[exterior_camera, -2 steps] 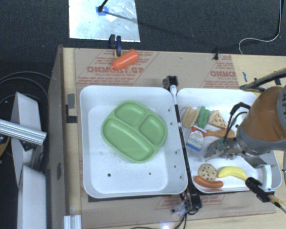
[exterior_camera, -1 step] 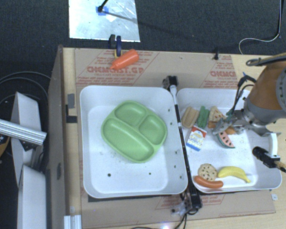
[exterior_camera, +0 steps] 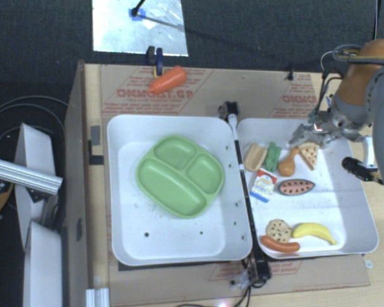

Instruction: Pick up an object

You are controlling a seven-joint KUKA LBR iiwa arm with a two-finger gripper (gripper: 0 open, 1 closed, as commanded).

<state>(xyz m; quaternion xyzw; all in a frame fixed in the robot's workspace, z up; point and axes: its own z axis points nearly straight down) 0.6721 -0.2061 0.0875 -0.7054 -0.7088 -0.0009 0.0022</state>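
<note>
Left of the pincer [exterior_camera: 312, 132]: white bin [exterior_camera: 125, 235] holding a green divided plate [exterior_camera: 179, 176]. Directly beneath the pincer: second white bin [exterior_camera: 358, 219]; pizza slice [exterior_camera: 309, 155] just below it, then bread [exterior_camera: 254, 156], drumstick [exterior_camera: 287, 165], watermelon slice [exterior_camera: 296, 187], carton [exterior_camera: 263, 185]; furthest off, banana [exterior_camera: 315, 232], hot dog [exterior_camera: 280, 244], cookie [exterior_camera: 278, 229]. Pincer low over bin's far edge, fingers' state impossible to tell.

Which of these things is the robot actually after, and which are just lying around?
For the job, in the right bin near the end effector:
pizza slice
chicken drumstick
watermelon slice
banana
cookie
hot dog
small carton

Lying about:
green divided plate in the left bin
carrot on the cardboard behind the bins
</note>
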